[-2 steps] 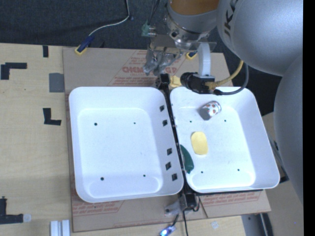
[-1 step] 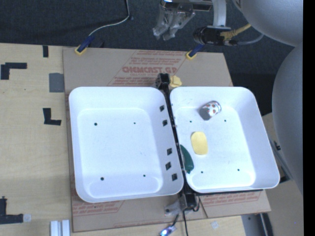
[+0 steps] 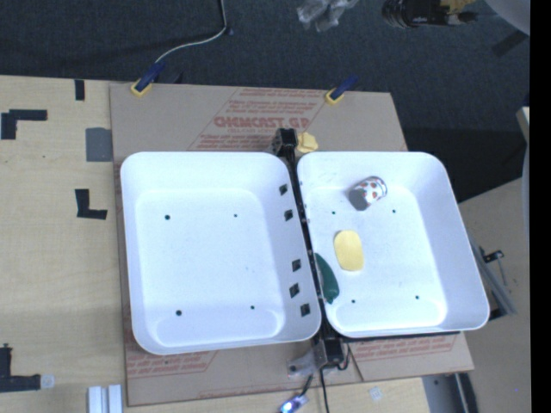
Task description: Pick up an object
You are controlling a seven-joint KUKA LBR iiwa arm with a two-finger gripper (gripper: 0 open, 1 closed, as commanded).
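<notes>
Inside the right bin point(image 3: 448, 231) lie three things; whether the hand point(image 3: 325, 5) is apart, I cannot tell.

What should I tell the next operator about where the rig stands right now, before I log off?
Gripper: raised at the top of the camera view, well above and behind the bins, blurred; nothing visible between its fingers.
Objects, all in the right bin: a small grey and white object with red spots near the back, a yellow oval piece in the middle, and a dark green piece against the left wall by the divider.
Left bin: white floor with small dark dots.
Done: no object picked up yet.
Left: descend into the right bin, grasp one object, lift it.
</notes>
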